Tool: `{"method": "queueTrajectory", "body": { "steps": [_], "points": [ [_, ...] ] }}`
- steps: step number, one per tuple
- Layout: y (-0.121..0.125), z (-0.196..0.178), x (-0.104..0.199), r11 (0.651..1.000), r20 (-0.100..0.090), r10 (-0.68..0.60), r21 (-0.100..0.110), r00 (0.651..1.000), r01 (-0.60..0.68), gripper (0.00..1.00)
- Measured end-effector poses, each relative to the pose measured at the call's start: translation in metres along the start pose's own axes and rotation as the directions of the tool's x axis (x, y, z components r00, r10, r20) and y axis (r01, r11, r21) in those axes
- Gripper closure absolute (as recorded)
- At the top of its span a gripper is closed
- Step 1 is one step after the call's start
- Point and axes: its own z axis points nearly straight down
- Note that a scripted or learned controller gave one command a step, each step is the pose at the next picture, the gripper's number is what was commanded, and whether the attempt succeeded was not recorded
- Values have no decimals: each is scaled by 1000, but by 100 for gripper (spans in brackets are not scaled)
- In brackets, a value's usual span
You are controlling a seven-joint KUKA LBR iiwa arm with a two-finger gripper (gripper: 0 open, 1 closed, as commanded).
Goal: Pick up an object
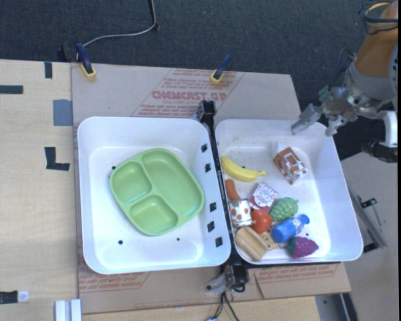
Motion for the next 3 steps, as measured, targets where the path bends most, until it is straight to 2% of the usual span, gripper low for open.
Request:
{"method": "queueTrajectory", "body": {
  "steps": [1,2,3],
  "points": [
    [-13,121,23,1000,1,-1,-2,1000,1,0],
    [-11,110,23,1000,3,-2,-6,1000,2,100],
    [9,122,71,1000,2,4,30,1000,-4,100]
  ]
}}
